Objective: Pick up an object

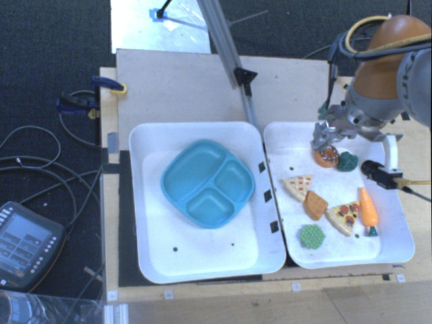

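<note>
Glossy plastic blue plate [207, 192]; smooth white bins [202, 265]; matt bench [175, 86].

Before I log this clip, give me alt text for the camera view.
The arm's claw hangs over the right bin, just above a donut beside a dark green toy. Nearer the camera lie a waffle wedge, a nugget, a pizza slice, a carrot and a green round piece. The left bin holds a blue divided plate.
</note>
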{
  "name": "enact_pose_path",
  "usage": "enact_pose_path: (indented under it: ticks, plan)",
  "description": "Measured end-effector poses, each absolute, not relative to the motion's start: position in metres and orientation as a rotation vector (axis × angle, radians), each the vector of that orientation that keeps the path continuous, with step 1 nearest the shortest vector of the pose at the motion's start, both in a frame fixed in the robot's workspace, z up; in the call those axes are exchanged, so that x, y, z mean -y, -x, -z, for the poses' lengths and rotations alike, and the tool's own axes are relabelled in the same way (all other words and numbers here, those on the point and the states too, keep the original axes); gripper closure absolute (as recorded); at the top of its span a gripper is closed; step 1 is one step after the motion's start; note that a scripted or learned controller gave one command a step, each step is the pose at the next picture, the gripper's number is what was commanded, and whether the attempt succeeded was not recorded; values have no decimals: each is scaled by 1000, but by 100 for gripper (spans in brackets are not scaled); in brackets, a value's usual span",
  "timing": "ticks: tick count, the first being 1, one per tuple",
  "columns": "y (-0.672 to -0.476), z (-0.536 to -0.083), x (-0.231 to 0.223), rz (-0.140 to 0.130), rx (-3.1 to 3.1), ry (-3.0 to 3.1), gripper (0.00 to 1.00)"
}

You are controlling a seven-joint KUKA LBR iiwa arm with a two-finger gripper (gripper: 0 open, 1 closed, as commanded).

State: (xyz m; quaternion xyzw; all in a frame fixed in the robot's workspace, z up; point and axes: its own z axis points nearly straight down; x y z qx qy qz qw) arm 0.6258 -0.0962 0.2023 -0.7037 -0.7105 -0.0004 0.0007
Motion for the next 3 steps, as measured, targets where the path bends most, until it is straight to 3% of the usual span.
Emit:
enact_pose_path:
  ticks: [2,3]
  plan:
    - [-600,-232,1,4,2233,2209,100]
    - [-574,-236,-47,1,2232,2207,100]
